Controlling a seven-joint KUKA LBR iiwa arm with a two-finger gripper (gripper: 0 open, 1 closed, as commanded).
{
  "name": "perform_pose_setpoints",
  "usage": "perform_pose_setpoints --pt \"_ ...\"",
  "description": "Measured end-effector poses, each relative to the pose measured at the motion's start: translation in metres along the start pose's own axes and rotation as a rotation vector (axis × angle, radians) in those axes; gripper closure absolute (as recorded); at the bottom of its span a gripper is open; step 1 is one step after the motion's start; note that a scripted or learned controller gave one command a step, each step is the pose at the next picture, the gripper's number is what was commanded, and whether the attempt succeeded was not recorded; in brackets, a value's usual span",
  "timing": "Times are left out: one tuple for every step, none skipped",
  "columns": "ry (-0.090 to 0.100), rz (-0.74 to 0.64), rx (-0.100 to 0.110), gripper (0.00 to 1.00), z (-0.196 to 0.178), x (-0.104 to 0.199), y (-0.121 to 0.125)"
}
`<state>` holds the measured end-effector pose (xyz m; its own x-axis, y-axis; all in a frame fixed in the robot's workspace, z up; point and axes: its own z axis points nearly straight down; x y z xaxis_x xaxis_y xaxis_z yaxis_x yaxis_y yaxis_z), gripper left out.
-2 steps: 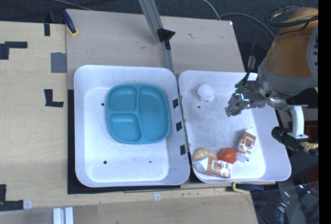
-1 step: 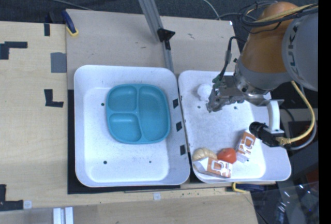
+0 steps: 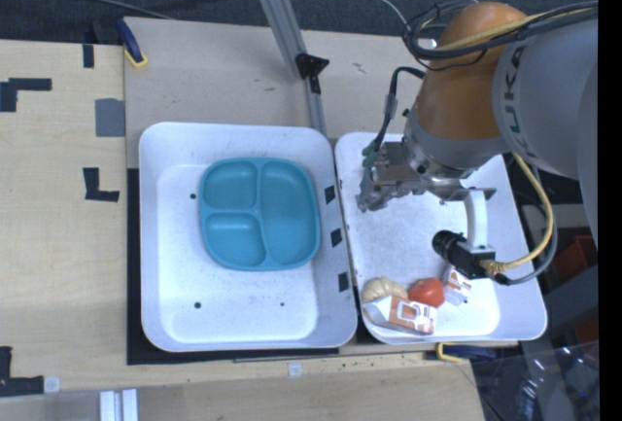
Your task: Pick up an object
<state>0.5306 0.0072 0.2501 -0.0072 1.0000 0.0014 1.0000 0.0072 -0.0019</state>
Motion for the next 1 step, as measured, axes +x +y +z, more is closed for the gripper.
perform_pose_setpoints --pt "0.0 -0.001 0.0 1.0 0.0013 0.0541 0.0059"
